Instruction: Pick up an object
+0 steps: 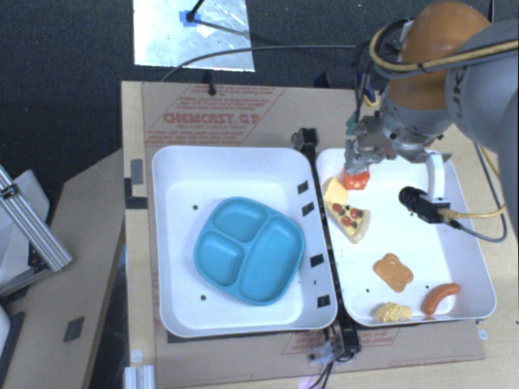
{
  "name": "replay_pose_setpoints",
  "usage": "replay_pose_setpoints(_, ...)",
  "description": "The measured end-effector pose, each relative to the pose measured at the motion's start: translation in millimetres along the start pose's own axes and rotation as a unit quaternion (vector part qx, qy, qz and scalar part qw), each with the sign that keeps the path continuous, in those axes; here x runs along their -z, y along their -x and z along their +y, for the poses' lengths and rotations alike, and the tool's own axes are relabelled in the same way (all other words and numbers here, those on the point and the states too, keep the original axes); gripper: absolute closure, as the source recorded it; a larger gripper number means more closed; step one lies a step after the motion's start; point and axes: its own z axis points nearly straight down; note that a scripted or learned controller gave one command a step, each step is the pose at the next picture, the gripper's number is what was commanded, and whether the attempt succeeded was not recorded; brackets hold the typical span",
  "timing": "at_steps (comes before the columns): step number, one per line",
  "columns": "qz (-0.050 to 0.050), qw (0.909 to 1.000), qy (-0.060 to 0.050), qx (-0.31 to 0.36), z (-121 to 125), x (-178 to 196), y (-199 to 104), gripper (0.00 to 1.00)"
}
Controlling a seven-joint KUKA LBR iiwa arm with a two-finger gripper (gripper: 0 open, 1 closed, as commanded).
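Overhead view: two white bins side by side. The left bin holds a blue divided plate. In the right bin, the gripper at eleven o'clock pinches a small red block just above a pizza slice. A toast piece, sausage and yellow food lie near five o'clock.

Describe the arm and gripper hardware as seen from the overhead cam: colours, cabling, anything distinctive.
Grey arm entering from the right, with a rounded orange band above the wrist. Yellow and dark cables loop around that band. The gripper is grey metal below a grey wrist block. No readable markings on the arm.
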Motion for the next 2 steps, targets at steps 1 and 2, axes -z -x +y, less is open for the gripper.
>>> replay_pose_setpoints(1, 0.000, 1.0000, 0.000, 0.000, 1, -9, -60, 1.00)
replay_pose_setpoints(2, 0.000, 1.0000, 0.000, -0.001, 8, -13, -103, 1.00)
